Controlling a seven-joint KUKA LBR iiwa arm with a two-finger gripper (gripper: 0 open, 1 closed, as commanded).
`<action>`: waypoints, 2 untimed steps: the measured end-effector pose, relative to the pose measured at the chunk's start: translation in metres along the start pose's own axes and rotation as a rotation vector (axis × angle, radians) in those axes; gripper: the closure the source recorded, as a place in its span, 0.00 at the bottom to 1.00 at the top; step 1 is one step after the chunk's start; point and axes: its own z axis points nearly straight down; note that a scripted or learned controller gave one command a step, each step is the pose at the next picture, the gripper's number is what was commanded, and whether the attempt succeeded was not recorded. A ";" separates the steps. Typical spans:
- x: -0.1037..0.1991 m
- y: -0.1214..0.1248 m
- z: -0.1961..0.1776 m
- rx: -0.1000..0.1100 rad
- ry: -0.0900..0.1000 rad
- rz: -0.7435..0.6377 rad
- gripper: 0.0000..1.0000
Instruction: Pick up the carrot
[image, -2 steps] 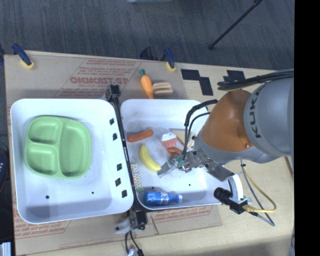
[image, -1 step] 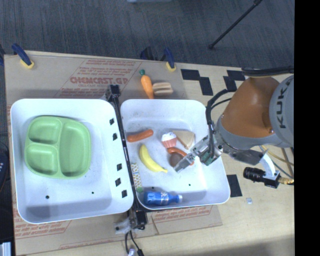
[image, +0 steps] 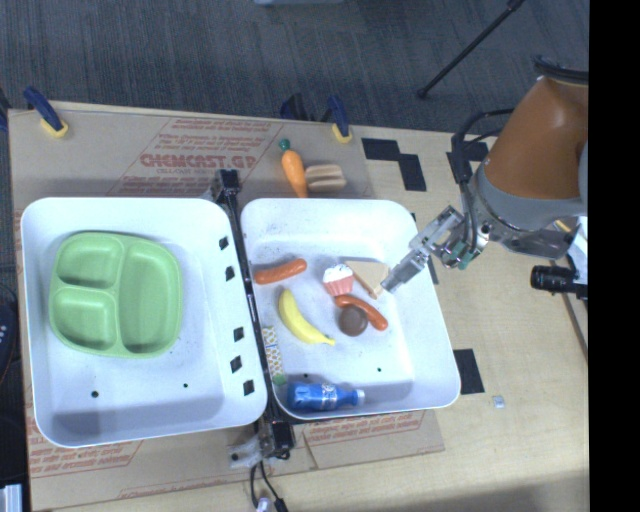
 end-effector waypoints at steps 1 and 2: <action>0.058 0.019 0.122 0.002 0.005 0.196 0.00; 0.056 0.113 0.081 0.000 0.002 0.172 0.00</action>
